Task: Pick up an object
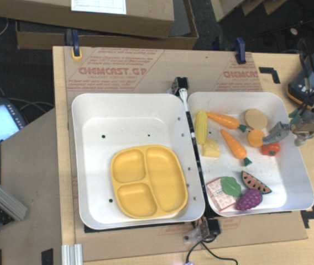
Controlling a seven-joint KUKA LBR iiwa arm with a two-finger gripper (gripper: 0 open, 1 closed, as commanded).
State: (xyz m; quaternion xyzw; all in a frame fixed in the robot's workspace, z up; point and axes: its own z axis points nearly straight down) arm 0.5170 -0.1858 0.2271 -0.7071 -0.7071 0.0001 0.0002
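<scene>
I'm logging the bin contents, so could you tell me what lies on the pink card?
A green leaf and purple grapes lie on the pink card; whatever they cover stays hidden.

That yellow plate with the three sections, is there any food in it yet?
Empty. The yellow divided plate lies flat in the left bin, all three sections bare; the toy foods, such as the corn, lie in the right bin.

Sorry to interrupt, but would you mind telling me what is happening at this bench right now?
The grey arm's gripper reaches into the right white bin of toy food, low beside a small red piece and an orange ball. Nothing is visibly lifted. The yellow divided plastic tray sits in the left white bin.
</scene>
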